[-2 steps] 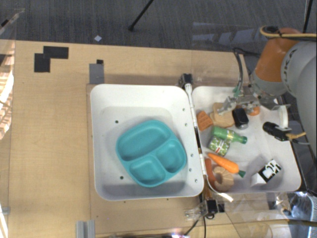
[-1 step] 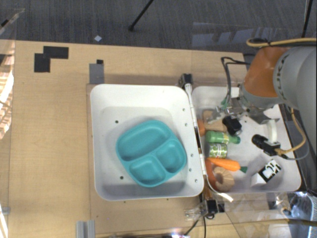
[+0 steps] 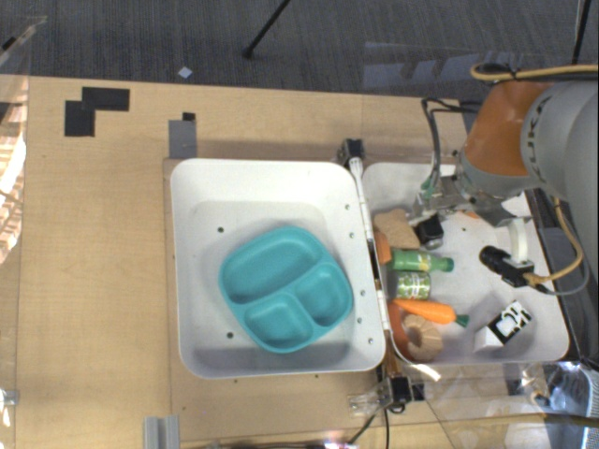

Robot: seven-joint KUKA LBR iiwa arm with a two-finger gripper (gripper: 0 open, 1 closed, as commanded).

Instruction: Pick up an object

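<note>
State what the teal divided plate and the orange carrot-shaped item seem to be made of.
The teal three-compartment plate looks like moulded plastic: uniform colour, soft sheen, rounded ridges. The orange carrot-shaped item is probably a plastic toy, given its smooth, even, saturated surface, though that is less certain.

Arm (image 3: 562, 138): smooth rounded grey casing | Band (image 3: 496, 134): broad orange section above the wrist, glossy | Wrist hardware (image 3: 449, 190): small metal and black fittings with a greenish spot | Cabling (image 3: 552, 269): tan cable looping beside the arm, thin dark wires near the wrist | Attachment (image 3: 505, 265): black block-shaped part on the cable run
</note>
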